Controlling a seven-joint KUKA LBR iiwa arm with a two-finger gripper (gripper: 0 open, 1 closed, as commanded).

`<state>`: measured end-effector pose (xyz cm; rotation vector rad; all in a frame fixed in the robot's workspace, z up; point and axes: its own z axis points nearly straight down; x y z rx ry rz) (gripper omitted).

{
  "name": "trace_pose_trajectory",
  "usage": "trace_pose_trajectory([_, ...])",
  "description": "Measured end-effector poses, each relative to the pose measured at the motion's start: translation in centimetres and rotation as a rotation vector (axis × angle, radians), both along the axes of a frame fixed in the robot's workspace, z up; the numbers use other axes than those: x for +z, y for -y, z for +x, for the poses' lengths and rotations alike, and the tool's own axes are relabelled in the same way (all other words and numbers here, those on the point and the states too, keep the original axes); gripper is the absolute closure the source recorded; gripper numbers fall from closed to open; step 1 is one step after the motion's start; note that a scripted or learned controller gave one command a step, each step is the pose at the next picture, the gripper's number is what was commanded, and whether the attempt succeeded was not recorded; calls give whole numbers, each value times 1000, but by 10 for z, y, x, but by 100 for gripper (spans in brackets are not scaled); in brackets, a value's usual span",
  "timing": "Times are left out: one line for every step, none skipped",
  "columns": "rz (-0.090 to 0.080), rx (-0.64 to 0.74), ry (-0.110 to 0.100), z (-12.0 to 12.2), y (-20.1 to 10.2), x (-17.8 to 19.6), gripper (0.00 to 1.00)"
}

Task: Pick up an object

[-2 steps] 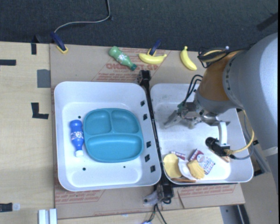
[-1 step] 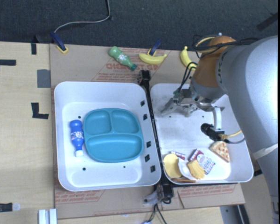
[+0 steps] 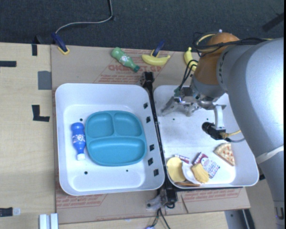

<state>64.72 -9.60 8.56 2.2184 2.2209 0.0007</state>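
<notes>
Grey two-finger gripper (image 3: pixel 178 109) hangs spread and empty over bare floor at the far end of the right bin (image 3: pixel 181 137), well apart from the pizza slice (image 3: pixel 224 153), red-and-white packet (image 3: pixel 208 165) and yellow food pieces (image 3: pixel 175 168) crowded at its near edge. Closing here would likely catch nothing. In that tight pile, a finger could strike a neighbour and knock the target aside.

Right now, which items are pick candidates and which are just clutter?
In play: gripper, pizza slice, snack packet, blue bottle, blue plate.
Just lying about: green bottle, banana.
</notes>
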Motion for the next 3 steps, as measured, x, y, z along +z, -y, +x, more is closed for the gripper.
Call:
trace_pose_trajectory([1, 1, 0, 22, -2, 0, 0])
trace_pose_trajectory([-1, 1, -1, 22, 1, 0, 0])
trace_pose_trajectory([-1, 1, -1, 22, 5, 0, 0])
